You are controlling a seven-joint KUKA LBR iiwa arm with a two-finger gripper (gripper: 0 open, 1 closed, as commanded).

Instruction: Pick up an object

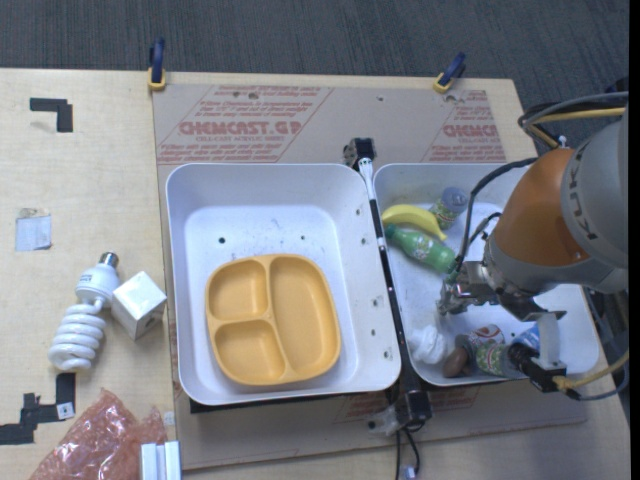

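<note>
While my gripper [452,298] hangs low inside the right bin [400,183], its tip is too small and dark against the bin floor for me to tell how it is set or whether anything is in it. Stock of that bin, far to near: a banana [412,216] near the far left corner; a green bottle [422,249] lying on its side just beside the banana, on its near side; a small greyish thing [453,200] at the far wall, too blurred to name; a crumpled white wad [430,345] toward the near wall; a small brown lump [455,361] and a printed can [489,351] beside it. The left bin [180,228] holds a yellow divided tray [270,318]. Handling, by my judgement: the bottle looks light, stiff and smooth, likely to roll or slip, best taken across its middle; the banana is soft and bruises, best taken across its thickest part; the wad is very light and yielding, pinched anywhere; the can is stiff and round, taken across its body.
</note>
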